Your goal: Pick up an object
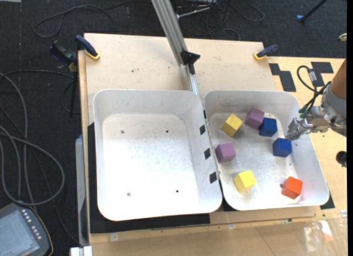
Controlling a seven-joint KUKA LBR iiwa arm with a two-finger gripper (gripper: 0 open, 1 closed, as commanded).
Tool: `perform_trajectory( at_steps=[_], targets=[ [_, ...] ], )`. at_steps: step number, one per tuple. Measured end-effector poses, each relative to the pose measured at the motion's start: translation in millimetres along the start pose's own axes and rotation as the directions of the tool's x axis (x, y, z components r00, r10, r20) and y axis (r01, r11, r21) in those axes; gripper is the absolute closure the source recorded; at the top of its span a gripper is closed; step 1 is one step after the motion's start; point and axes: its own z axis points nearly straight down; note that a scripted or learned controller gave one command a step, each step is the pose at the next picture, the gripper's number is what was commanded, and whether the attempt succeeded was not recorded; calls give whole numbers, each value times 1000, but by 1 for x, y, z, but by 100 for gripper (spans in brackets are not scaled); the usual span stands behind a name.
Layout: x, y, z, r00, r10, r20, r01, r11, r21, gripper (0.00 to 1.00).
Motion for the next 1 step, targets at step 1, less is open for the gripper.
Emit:
perform_trajectory(
  at_steps=[1],
  targets=[
    [0,2,-38,1000,-1,0,1,1000,1,100]
  ],
)
